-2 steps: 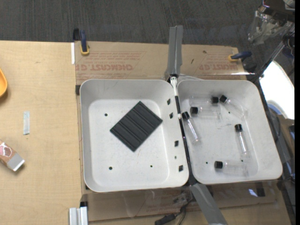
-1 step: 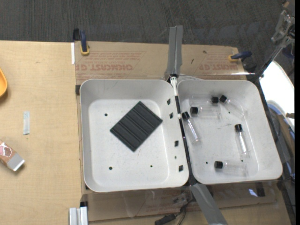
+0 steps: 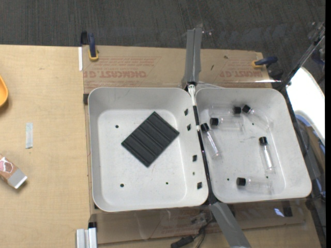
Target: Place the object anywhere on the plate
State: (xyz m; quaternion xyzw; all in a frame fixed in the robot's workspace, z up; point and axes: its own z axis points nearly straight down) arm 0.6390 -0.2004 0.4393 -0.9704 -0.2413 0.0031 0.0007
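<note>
A black ribbed square plate (image 3: 150, 138) lies flat in the left white bin (image 3: 103, 190), turned like a diamond, a little left of the bin's middle. Several clear plastic vials with black caps lie scattered in the right white bin (image 3: 295, 185). One vial (image 3: 210, 140) rests along that bin's left wall. A second vial (image 3: 266, 155) lies right of centre, and a third (image 3: 252, 183) lies near the front wall. More vials (image 3: 241, 109) sit close together near the back.
A grey metal divider bar (image 3: 193, 61) runs between the bins at the back. Blue clamps (image 3: 90, 44) (image 3: 265, 62) hold the cardboard behind the bins. On the wooden bench to the left lie a small metal piece (image 3: 29, 135) and a wrapped item (image 3: 11, 172). A pale structure (image 3: 310, 89) stands at the right edge.
</note>
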